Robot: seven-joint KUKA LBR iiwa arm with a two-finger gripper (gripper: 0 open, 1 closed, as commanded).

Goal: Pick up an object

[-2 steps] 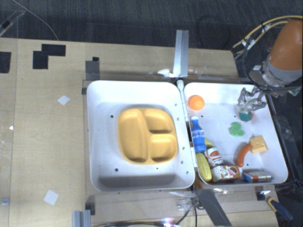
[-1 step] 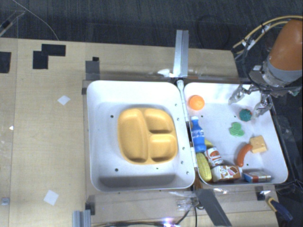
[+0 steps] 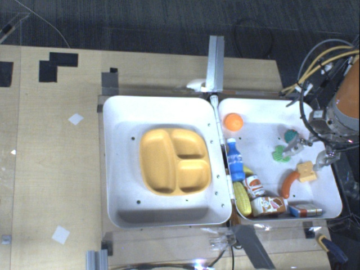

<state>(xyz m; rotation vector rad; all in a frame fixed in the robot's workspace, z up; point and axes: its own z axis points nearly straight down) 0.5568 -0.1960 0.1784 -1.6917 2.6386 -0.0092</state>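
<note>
Camera view looks down on a light wood table [image 3: 50,167] with two white bins side by side. The left bin [image 3: 121,151] holds a yellow tray [image 3: 174,161] with three sections, sitting near the middle of the bin.

The right bin [image 3: 264,128] holds many small things. An orange ball [image 3: 233,121] sits in the top left corner. Below it, along the left wall, a blue bottle [image 3: 234,161] lies with its white cap toward the ball. Below the bottle lies a corn cob [image 3: 242,199], also by the left wall. Just beside the corn are a small can [image 3: 254,185] and a red and white packet [image 3: 269,206], touching each other. A blue and red tube [image 3: 305,211] lies near the bottom right corner. A red sausage [image 3: 288,183] lies tilted beside a cheese block [image 3: 306,172], and the two touch. A green toy [image 3: 279,154] sits near the middle of the bin, and a teal piece [image 3: 291,135] lies just above it.

The arm [image 3: 343,103] comes in from the right. Its jaws [image 3: 308,151] hang over the right side of the right bin. They are spread apart with nothing between them. One finger [image 3: 292,146] is close to the green toy, and the other finger [image 3: 323,159] is just beside the cheese block.
</note>
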